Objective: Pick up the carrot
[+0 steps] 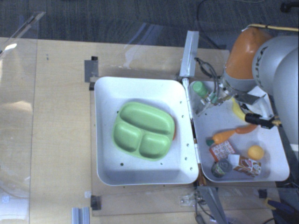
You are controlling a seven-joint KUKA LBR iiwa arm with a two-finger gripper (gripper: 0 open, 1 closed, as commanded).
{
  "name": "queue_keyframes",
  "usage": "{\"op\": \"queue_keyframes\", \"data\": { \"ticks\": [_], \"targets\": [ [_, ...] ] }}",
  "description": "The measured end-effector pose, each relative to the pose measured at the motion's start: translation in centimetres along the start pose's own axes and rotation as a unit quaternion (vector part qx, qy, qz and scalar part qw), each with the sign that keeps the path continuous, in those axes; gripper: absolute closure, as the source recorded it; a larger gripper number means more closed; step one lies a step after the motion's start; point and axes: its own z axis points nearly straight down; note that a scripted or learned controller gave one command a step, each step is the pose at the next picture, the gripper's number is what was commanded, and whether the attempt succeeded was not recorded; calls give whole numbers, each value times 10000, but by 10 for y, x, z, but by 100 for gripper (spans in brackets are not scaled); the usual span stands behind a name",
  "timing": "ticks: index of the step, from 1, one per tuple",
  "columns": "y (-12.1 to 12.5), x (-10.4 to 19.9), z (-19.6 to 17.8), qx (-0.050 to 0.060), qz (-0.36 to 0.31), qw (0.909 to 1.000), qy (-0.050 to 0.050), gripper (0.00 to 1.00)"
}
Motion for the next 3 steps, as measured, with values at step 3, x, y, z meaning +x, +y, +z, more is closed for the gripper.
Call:
{"op": "queue_keyframes", "data": {
  "ticks": [3],
  "targets": [
    [-61, -72, 2, -29, -1624, 9867, -76, 0]
  ]
}}
